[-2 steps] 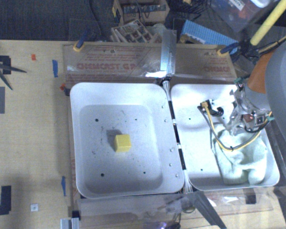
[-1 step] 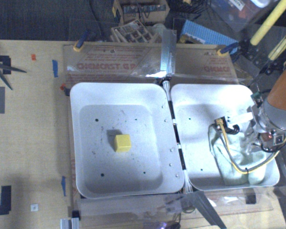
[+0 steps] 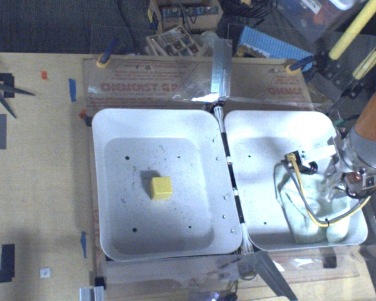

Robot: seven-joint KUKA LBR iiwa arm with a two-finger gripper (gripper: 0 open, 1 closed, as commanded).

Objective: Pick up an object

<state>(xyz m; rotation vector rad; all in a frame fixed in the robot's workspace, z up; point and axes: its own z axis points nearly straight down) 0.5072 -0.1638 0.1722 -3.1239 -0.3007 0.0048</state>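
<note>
Sitting near the middle of the left bin [image 3: 113,168], just left of centre: a small yellow block [image 3: 161,188], alone on the speckled white floor, well apart from every wall. Looks light and stiff, probably foam or wood, with flat faces and squarish corners, so unlikely to deform or slip much; best taken across two opposite flat sides from straight above, with plenty of room around for fingers to come down. Casts a short shadow to its far left, which slightly blurs that edge.

Further right, across the joined rims, the right bin [image 3: 257,137], with the arm's wrist low over its near right part. Gripper [image 3: 336,192] hard to read: pale parts against pale bin floor, looped yellow and grey cabling [image 3: 304,199] crossing in front. Cannot tell whether open or closed, nor whether anything is between. Nothing clearly held. Arm cut off at the right edge; a whitish patch below the wrist too faint to identify.
</note>
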